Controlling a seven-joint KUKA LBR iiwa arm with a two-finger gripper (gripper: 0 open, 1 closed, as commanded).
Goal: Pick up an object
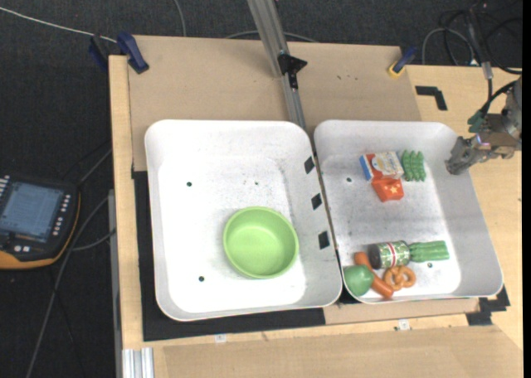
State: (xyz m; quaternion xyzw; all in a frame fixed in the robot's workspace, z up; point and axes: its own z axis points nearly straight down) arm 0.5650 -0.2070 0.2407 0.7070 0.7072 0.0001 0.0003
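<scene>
**Two bins, one gripper waiting at the edge**

From the overhead camera, the left bin (pixel 178 161) carries a single item: a lime-green bowl (pixel 260 242), upright, sitting toward the near right part of the floor, clear of the walls.

Over to the right bin (pixel 465 227), and it is busier. Up at the far end, a small white and red packet (pixel 382 166) lies against a green ridged piece (pixel 413 165), with a red-orange block (pixel 389 190) touching the packet's near edge. Down at the near end, a green bottle (pixel 409 253) lies on its side; just below it an orange pretzel-shaped toy (pixel 399 277), a carrot-like orange piece (pixel 380 287) and a green ball (pixel 358 279) huddle in the near left corner.

The gripper (pixel 461 158) hangs at the right bin's far right rim, well apart from every object. Nothing is visible between its fingers; how far they are spread cannot be told.
</scene>
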